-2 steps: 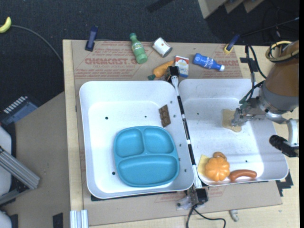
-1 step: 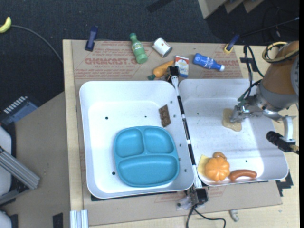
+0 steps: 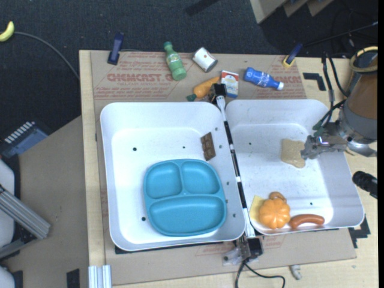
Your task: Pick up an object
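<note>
The right bin [image 3: 336, 179] holds a flat beige slice [image 3: 292, 153] near its middle. An orange pumpkin [image 3: 275, 212] sits on a yellow wedge [image 3: 256, 209] at the front edge, with a red sausage [image 3: 307, 221] to its right. My gripper [image 3: 312, 148] comes in from the right, low in this bin, with its tip at the beige slice's right edge. Whether it touches the slice is unclear. The left bin [image 3: 120, 161] holds a blue divided plate [image 3: 185, 197] and a small brown block [image 3: 208, 146] against its right wall.
Behind the bins on the board lie a green bottle [image 3: 175, 62], a white can [image 3: 204, 59], a small carton [image 3: 229, 83], an orange carrot-like toy [image 3: 204, 88] and a blue bottle [image 3: 263, 78]. Cables hang beside the arm at the right.
</note>
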You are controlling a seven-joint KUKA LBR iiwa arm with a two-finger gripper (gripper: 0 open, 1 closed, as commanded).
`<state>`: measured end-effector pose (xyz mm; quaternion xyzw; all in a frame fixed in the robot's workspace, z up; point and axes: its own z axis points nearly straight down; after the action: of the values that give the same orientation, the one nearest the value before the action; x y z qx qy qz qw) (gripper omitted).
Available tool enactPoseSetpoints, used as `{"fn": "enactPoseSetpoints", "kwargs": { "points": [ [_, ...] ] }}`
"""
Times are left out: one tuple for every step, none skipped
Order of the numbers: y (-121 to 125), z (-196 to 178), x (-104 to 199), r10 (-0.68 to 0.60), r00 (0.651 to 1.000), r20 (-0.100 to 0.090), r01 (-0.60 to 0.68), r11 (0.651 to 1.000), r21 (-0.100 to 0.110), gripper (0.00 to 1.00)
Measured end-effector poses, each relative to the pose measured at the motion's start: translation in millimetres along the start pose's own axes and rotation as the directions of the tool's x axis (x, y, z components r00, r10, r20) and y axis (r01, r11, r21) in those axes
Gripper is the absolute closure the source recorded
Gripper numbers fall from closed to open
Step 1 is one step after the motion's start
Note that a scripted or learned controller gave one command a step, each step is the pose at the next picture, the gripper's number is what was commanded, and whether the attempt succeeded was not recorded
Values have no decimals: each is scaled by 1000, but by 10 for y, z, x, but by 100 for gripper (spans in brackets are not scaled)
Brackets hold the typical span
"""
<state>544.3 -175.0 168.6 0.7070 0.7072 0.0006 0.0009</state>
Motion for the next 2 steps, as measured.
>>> {"fn": "enactPoseSetpoints", "kwargs": {
  "points": [
    [594, -136, 226, -1, 1000, 0, 1, 1000, 0, 100],
    [488, -249, -7, 0, 1000, 2, 0, 1000, 0, 100]
  ]
}}
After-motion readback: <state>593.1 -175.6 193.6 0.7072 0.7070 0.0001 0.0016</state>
